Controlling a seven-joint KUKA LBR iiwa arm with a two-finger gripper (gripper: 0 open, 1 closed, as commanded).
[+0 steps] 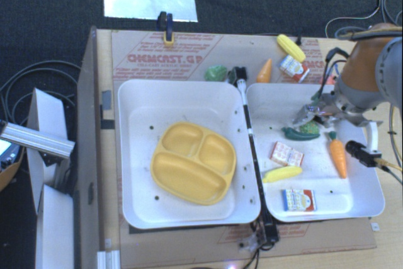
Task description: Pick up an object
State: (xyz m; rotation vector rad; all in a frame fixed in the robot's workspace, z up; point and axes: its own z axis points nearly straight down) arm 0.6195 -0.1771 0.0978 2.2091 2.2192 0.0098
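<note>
Reaching in from the right, the grey arm (371,72) with its orange band is cut off by the frame edge, and its gripper (310,115) sits low over the right bin (378,198), just above a dark green leafy toy vegetable (302,131). Glare and blur at the metal tip leave it impossible to tell whether anything is grasped.

Both bins are shallow white plastic with rounded corners. The left bin (135,154) holds one yellow compartment tray (193,162), smooth, with three hollows. In the right bin lie one green vegetable, one orange carrot (338,157), one yellow banana-like piece (282,174) and two small printed cartons (286,154), the second (298,200) nearer the front wall.

On the cardboard sheet (170,53) behind the bins rest a yellow corn cob (291,47), another small carton (294,67), a second orange carrot (264,71) and a green lump (216,74) partly hidden by the left bin's rim.
</note>
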